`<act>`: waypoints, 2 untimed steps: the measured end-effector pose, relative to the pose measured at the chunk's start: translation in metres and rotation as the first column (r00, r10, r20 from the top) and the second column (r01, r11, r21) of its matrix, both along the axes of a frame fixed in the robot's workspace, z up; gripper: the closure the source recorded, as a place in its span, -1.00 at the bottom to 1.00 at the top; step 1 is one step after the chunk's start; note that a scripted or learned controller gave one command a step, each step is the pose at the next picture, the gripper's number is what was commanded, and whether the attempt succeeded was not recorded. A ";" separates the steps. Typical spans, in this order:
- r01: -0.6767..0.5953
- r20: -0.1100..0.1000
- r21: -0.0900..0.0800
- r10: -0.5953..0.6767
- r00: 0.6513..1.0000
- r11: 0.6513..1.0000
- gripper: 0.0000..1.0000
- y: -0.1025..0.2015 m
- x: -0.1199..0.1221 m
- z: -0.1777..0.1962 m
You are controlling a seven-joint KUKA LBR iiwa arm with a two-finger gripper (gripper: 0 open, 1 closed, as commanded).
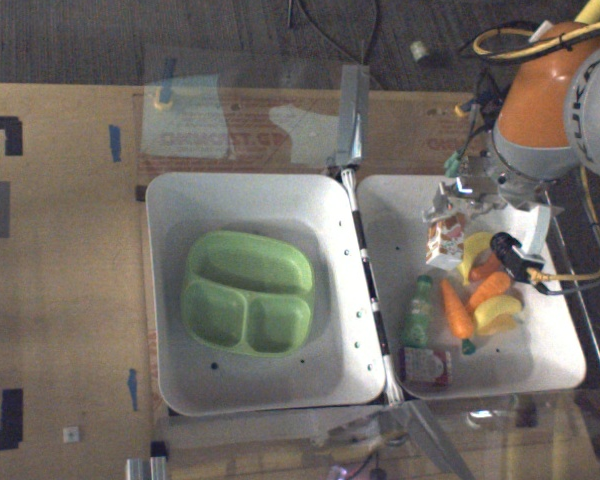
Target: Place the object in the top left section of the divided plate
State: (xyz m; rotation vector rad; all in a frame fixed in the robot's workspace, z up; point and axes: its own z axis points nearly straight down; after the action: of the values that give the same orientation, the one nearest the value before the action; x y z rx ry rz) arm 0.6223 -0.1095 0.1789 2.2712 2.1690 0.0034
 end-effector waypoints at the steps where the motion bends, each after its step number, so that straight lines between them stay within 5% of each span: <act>1: 0.068 -0.004 0.000 -0.068 0.998 0.998 1.00 0.068 -0.001 0.006; 2: 0.059 -0.006 0.000 -0.059 0.998 0.998 1.00 0.138 -0.024 0.005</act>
State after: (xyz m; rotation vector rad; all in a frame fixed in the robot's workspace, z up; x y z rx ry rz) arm 0.5980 0.0282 0.1843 2.3374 2.1041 -0.0039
